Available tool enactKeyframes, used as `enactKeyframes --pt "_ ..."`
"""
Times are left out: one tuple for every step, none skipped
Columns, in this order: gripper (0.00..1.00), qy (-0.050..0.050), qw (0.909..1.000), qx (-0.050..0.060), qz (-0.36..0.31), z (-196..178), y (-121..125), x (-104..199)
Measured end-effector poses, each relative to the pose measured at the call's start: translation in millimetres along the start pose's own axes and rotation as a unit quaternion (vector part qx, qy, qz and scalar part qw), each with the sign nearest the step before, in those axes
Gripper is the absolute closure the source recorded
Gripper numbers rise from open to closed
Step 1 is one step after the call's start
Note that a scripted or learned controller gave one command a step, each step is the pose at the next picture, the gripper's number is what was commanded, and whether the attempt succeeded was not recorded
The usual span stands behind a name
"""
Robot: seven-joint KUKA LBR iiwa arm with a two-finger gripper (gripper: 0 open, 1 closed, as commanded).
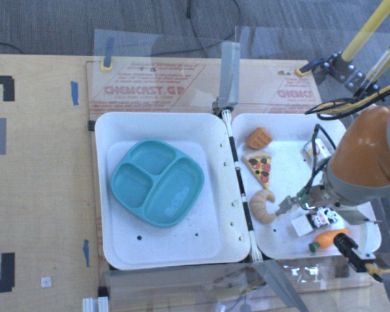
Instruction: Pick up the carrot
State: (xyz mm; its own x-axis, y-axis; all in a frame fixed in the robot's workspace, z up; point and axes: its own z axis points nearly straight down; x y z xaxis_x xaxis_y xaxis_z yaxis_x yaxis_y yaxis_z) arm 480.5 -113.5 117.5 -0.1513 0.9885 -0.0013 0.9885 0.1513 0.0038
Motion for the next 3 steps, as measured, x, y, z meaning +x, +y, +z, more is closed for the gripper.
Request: enactKeyframes --pt "0.00 0.000 0.9995 -0.001 -0.033 5.3 -15.5 -102.1" --pt "0.00 0.000 0.9996 0.001 0.029 23.7 0.3 5.0" --pt "0.00 -0.001 0.9628 -0.004 -0.270 26.6 62.0 -10.8"
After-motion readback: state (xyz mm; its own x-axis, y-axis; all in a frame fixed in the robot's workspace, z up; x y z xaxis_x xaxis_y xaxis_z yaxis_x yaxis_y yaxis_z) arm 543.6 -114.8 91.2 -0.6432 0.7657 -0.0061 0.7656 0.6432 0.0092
